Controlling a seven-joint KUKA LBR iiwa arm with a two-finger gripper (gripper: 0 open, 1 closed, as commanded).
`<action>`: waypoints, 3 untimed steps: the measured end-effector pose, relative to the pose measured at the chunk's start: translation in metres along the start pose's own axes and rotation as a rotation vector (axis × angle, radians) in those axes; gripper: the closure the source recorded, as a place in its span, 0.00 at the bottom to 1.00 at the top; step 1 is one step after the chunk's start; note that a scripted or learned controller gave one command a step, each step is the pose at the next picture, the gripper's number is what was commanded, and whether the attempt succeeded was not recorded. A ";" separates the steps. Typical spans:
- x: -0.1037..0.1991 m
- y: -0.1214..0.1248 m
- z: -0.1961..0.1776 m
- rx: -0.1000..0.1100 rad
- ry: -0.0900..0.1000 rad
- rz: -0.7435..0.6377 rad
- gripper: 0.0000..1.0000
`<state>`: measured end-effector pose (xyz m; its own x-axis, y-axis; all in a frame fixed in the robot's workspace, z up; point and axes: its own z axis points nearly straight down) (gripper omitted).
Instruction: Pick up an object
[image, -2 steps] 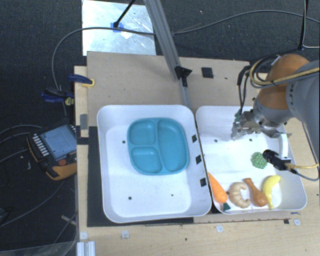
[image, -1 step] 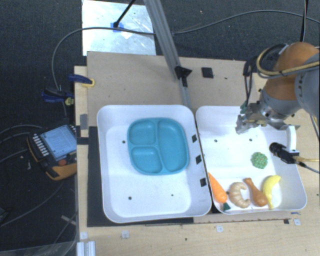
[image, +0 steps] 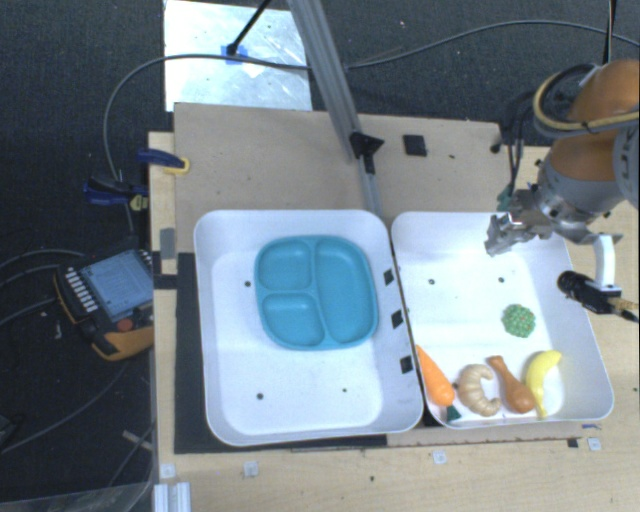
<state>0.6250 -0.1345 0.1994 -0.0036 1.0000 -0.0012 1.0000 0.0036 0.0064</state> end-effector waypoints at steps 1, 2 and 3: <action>0.000 0.002 -0.055 -0.001 0.000 -0.001 1.00; 0.054 -0.015 -0.051 0.006 0.002 -0.005 1.00; 0.107 -0.020 -0.056 0.005 0.003 -0.005 1.00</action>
